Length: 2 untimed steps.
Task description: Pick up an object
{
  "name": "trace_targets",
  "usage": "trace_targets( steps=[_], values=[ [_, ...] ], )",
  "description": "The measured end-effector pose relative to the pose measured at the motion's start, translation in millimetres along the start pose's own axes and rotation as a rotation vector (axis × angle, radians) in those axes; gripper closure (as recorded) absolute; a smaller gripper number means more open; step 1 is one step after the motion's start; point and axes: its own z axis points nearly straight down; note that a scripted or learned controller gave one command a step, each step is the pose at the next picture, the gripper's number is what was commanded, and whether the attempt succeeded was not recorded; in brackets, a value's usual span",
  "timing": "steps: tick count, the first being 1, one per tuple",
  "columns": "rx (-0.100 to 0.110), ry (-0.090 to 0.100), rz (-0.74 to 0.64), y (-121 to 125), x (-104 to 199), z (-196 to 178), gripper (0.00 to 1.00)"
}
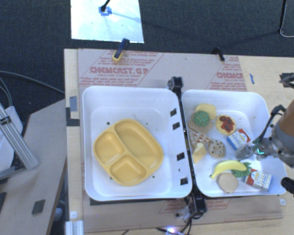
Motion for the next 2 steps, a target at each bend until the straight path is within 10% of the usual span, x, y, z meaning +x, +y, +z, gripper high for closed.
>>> trace_targets(
  steps=[1,2],
  values=[
    [-0.002,-0.001,-0.001,0.9,-0.2,-10.7,1.00],
    [-0.002,0.000,0.000,0.8,-0.1,-10.3,0.00]
  ],
)
